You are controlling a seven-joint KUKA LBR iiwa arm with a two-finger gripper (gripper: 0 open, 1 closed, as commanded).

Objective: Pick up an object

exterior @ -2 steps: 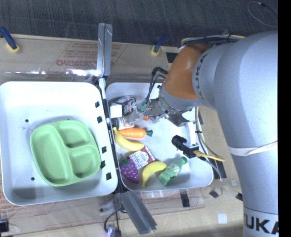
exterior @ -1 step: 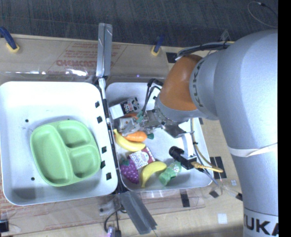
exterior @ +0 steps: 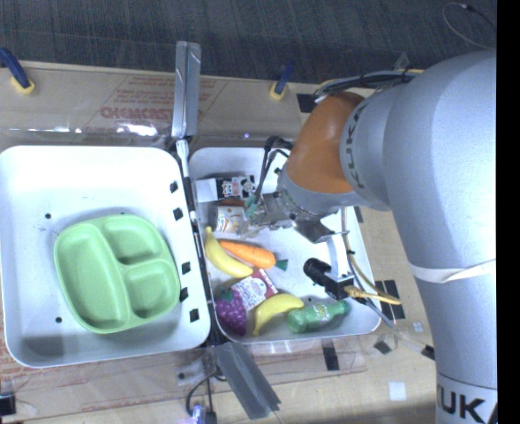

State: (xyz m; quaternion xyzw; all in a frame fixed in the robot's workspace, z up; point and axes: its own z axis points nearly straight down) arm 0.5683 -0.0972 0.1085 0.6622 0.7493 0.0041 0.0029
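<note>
The right bin [exterior: 365,321] holds several toy foods. An orange carrot [exterior: 249,254] lies beside a yellow banana [exterior: 219,254], with a second banana [exterior: 275,308] lower down. Purple grapes [exterior: 230,313], a red packet [exterior: 256,286] and a green bottle [exterior: 318,316] lie at the bin's near end. A small black-and-white carton [exterior: 234,186] and a pale packet [exterior: 229,221] sit at the far end. My gripper [exterior: 258,208] is low in the far half of this bin, right next to the pale packet and just above the carrot. The wrist hides its tips.
The left bin [exterior: 30,175] holds a green divided plate [exterior: 118,272]. A metal divider [exterior: 185,91] stands between the bins. The grey arm with its orange band [exterior: 323,153] covers the right bin's far right side. Blue clamps [exterior: 16,69] grip the board's far edge.
</note>
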